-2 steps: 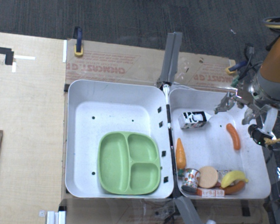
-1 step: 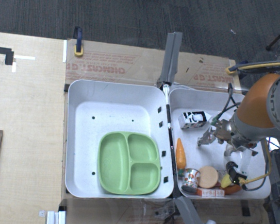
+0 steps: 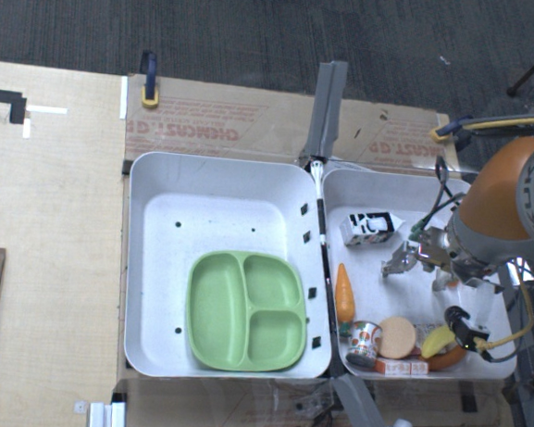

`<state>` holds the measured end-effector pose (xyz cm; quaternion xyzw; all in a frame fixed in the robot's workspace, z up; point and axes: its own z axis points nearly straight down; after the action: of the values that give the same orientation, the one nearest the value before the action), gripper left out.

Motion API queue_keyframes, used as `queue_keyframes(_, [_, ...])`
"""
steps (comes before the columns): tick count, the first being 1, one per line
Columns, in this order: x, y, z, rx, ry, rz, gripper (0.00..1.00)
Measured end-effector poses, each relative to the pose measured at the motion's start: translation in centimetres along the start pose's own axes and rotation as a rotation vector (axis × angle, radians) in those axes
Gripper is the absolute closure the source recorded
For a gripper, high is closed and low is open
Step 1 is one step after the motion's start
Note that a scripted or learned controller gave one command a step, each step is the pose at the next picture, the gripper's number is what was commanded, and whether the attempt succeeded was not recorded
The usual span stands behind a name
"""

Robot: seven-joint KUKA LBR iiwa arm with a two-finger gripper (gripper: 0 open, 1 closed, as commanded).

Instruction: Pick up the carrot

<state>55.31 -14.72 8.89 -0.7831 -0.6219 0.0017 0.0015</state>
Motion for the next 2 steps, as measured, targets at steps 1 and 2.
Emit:
queue_keyframes(1, [3.4,-0.4,0.1,0.003,0.0,-0.182,0.0])
queue_keyframes(2, [1.6,-8.3,0.2,0.004,0.001,-0.097,0.0])
